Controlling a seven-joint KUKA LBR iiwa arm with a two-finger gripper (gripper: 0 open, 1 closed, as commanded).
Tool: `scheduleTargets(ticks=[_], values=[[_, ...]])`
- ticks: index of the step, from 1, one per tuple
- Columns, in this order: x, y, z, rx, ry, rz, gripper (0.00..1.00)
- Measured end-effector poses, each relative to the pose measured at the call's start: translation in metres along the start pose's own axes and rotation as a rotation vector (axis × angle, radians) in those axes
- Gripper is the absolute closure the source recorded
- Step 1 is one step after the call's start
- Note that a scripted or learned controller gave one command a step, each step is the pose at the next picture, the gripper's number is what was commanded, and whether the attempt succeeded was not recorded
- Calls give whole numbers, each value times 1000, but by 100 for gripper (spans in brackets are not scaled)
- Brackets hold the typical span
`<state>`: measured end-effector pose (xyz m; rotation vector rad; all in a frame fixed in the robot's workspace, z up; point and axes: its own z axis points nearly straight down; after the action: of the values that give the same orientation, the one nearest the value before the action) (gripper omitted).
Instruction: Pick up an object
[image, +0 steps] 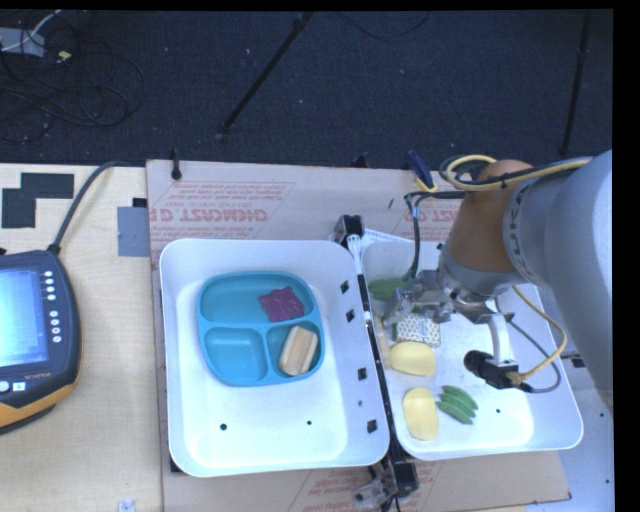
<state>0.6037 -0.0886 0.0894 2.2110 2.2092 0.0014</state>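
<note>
My gripper (418, 308) is down in the right bin (540, 425), near its upper left part. Directly below it in the view, touching or nearly so, lies a small white block with a dotted pattern (418, 331). A yellow lemon-like piece (412, 358) sits just beneath that block. A second yellow piece (421, 413) and a green pod (458, 403) rest nearer the front of the bin. A green item (384, 289) lies to the left of the gripper, partly hidden by it.
The left bin (255, 445) holds a blue divided plate (232, 350) with a magenta piece (282, 302) and a tan bread-like piece (298, 350). A black cable fitting (490, 368) hangs over the right bin. A tablet (30, 325) lies far left.
</note>
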Motion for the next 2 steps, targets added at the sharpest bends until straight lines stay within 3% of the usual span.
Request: scheduleTargets(ticks=[1, 2], values=[[1, 3, -15, -1, 9, 1, 100], [1, 2, -14, 2, 9, 2, 0]])
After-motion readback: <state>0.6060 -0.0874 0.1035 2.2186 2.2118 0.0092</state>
